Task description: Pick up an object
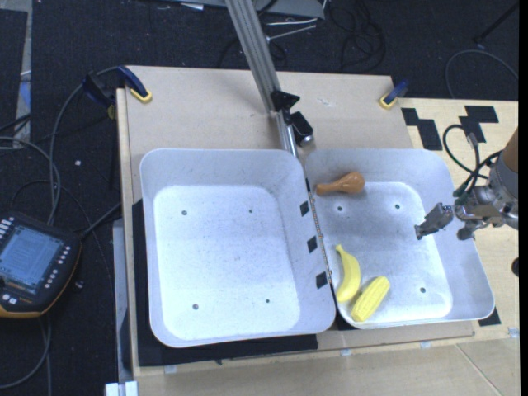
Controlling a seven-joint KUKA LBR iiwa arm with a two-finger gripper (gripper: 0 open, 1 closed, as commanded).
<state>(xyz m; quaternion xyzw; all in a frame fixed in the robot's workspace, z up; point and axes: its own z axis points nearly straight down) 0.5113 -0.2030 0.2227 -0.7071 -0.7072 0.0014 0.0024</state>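
The gripper [448,223] hung open and empty over the right bin's [462,258] far edge. To do well, it should drop straight onto the banana [348,274], left of it, beside the corn [370,298].

The gripper [452,221] hangs over the right bin [462,291], apart from banana [348,274], corn [370,297] and drumstick [341,185].

Table [214,106]: light wooden top, seen from above at a slant. Directly on it: two shallow white bins side by side, touching along their inner edges, the left bin [157,246] and the right bin [462,291]. Two clamps with yellow tips grip the far edge, one at the left corner [132,85], one toward the right [393,95].
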